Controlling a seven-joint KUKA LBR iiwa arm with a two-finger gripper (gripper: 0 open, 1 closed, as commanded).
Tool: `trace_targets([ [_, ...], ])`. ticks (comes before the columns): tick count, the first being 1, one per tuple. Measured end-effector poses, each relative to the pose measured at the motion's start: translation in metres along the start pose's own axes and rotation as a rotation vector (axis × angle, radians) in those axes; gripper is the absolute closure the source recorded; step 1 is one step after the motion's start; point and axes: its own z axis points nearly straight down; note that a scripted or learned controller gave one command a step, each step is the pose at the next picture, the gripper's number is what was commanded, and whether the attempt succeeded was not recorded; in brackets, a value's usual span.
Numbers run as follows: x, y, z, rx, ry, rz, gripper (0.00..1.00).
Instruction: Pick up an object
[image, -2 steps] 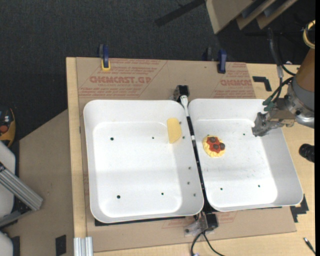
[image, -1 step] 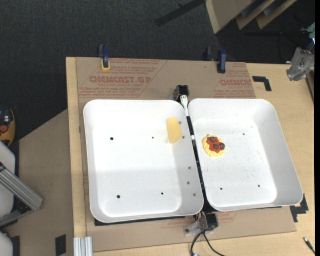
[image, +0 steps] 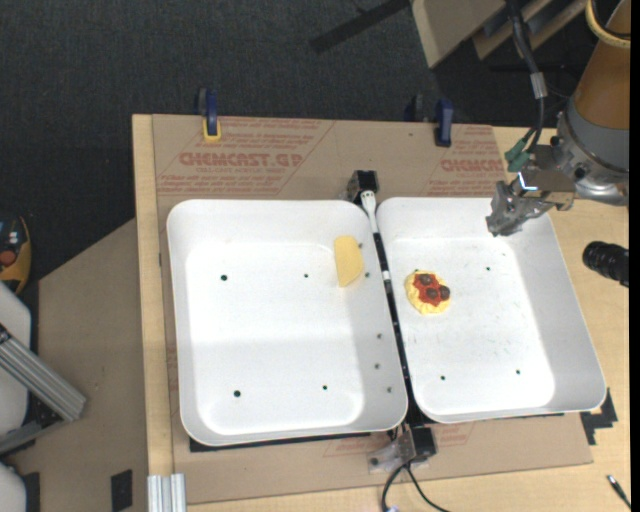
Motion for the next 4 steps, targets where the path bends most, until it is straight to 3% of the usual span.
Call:
trace_targets([
  [1, 0.146, -0.03, 0.02, -0.008, 0.002, -0.012, 1.0],
  [2, 0.052, -0.04, 0.042, -0.009, -0.005, 0.013, 1.0],
  [3, 0.146, -0.063, -0.015, -0.021, 0.0, -0.007, 1.0],
  [4, 0.207, -0.053, 0.048, -0.006, -0.003, -0.002, 1.0],
])
